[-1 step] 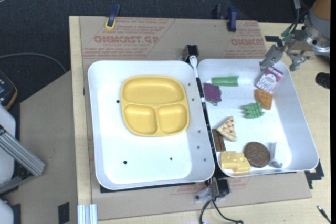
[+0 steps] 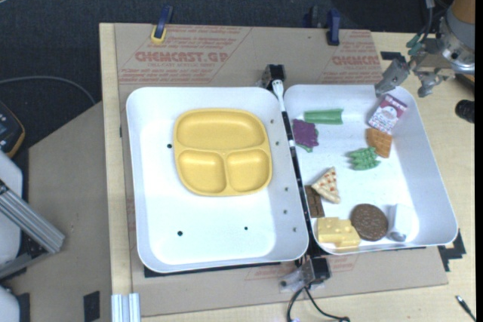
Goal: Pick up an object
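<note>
Objects for picking lie scattered in the right bin (image 2: 434, 185), one of two shallow white bins set side by side on a bench covered with brown cardboard (image 2: 219, 49). Nearest the camera, along that bin's front edge, sit a yellow cheese block (image 2: 337, 231), a round brown cookie (image 2: 369, 222) touching its right side, and a small grey piece (image 2: 395, 235) just beyond the cookie. A little farther back, a pizza slice (image 2: 327, 185) lies near the bin's left wall, with a dark brown bar (image 2: 315, 201) just beside it. Past the middle come a green leafy piece (image 2: 364, 158), an orange waffle-like square (image 2: 379, 142) close to its right, and a purple grape cluster (image 2: 305, 133) toward the left wall. Farther still, a long green bean pod (image 2: 324, 116) lies crosswise, and a pink and white carton (image 2: 387, 113) stands tilted near the far right corner.

The left bin (image 2: 151, 222) holds a yellow divided plate (image 2: 223, 151) with one large compartment and two small ones.

At the far right, the gripper (image 2: 411, 79) hangs over the right bin's far rim, just above the carton. Its two fingers are spread apart, with nothing between them. Two clamps (image 2: 159, 27) grip the cardboard's far edge.
</note>
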Action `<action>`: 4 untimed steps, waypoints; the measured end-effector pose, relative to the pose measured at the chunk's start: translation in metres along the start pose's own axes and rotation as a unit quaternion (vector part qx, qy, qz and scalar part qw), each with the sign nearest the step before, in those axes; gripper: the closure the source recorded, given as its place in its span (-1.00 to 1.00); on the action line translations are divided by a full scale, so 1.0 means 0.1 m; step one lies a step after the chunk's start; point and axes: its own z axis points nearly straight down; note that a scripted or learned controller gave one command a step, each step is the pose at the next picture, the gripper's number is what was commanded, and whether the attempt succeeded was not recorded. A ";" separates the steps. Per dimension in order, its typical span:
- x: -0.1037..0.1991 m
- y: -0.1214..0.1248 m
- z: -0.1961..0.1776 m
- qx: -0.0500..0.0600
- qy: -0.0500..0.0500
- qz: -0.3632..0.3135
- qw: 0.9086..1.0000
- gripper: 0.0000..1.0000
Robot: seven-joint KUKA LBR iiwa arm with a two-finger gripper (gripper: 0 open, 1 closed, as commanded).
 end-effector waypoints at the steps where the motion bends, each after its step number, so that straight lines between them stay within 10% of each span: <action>1: -0.02 0.07 0.60 0.003 0.001 0.000 1.000 -1.00; 3: 0.01 0.07 1.64 0.003 0.001 -0.001 1.000 -1.00; 4: 0.01 0.09 1.50 -0.001 0.000 -0.001 1.000 1.00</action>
